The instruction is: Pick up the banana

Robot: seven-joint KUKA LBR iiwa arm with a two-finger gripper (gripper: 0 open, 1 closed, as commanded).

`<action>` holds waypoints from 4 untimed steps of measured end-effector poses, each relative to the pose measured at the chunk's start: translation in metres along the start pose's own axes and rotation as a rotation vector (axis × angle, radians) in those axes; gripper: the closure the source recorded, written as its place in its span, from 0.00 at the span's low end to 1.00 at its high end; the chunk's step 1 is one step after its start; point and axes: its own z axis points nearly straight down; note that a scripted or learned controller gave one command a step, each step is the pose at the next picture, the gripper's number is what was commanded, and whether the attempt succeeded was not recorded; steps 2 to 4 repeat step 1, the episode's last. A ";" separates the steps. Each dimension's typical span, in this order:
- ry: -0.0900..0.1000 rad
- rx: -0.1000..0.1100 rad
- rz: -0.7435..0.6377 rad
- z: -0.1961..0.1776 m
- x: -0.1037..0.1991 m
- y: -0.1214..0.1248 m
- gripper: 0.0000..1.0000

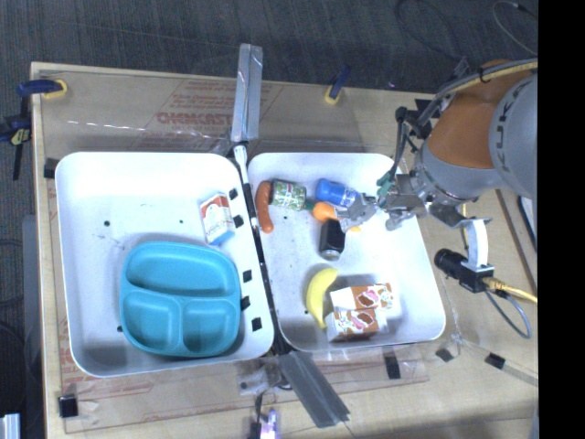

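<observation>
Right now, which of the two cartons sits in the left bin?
The small red-and-white carton, beside the blue tray. The other, brown-and-white carton, lies in the right bin touching the banana.

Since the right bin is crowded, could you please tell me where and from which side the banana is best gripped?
Probably at the middle of the banana, coming straight down from above. It lies flat, curved, with its lower end against the carton on its right. The upper half has bare floor on both sides, so the jaws would best close across its width there.
</observation>
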 end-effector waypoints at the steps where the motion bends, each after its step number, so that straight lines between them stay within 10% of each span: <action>1: 0.000 -0.001 -0.162 0.124 0.022 -0.040 0.00; 4: 0.000 -0.001 -0.162 0.124 0.022 -0.040 0.00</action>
